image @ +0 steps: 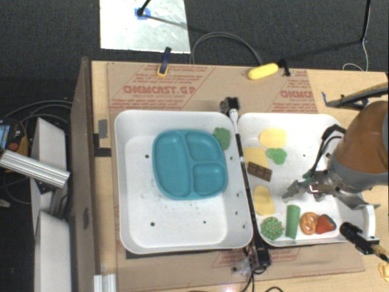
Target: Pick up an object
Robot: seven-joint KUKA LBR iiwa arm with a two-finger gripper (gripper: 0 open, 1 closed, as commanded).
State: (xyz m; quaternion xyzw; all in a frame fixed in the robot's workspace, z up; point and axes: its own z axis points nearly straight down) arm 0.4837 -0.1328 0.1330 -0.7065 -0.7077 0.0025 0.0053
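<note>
My gripper (302, 188) hangs over the right bin (304, 121), in its right half, with the grey arm and orange band coming in from the right. It looks open, with nothing between its fingers. Just below it lie a green cucumber-like stick (293, 220), an orange pretzel (308, 222) and a red pepper (326, 224). To its left are a pale yellow chip (263, 199), a brown chocolate piece (260, 171) and a yellow block (256, 157). Farther back sit a yellow piece (273, 138) and a green broccoli (278, 156). A green knobbly ball (271, 227) rests in the front left corner.
The left bin (135, 224) holds a blue divided plate (189, 164) with a green leafy item (222, 137) at its back right corner. A black divider clamp (231, 107) sits between the bins. A yellow-handled tool (263, 72) lies on the cardboard behind.
</note>
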